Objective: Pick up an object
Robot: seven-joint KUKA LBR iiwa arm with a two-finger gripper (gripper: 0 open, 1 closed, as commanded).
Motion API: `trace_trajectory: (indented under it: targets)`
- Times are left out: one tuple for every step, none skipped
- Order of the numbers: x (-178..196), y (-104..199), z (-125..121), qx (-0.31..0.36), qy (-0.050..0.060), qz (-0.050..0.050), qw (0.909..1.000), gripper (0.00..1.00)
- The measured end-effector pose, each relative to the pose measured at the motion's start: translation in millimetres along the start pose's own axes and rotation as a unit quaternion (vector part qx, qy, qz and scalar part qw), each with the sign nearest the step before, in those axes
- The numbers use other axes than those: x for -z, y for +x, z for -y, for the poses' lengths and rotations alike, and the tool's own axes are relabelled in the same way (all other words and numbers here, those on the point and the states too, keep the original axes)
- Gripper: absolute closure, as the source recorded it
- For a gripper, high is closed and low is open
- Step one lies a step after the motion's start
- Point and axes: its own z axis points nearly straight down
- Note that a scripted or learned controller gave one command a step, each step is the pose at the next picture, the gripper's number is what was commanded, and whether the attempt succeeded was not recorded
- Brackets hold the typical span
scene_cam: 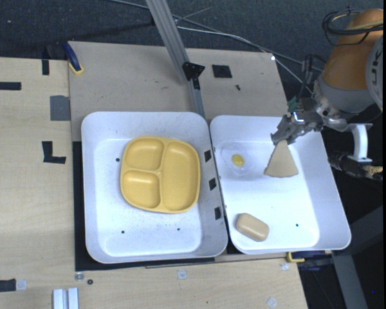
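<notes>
Wedge (282,162) (tan, triangular) is being gripped at its tip by the gripper (287,136), fingers clamped on it, over the right bin (331,227). Lifting appears to be in hand; next, a steady upward pull is being called for.

The tan bench (135,76) bears two white bins, left (93,172) and right (328,198), touching side by side.
</notes>
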Motion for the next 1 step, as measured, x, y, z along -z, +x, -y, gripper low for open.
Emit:
trace_trajectory:
  targets:
    - [-5.6, 55.4, 24.9, 0.002, 0.003, -0.001, 1.0000, 1.00]
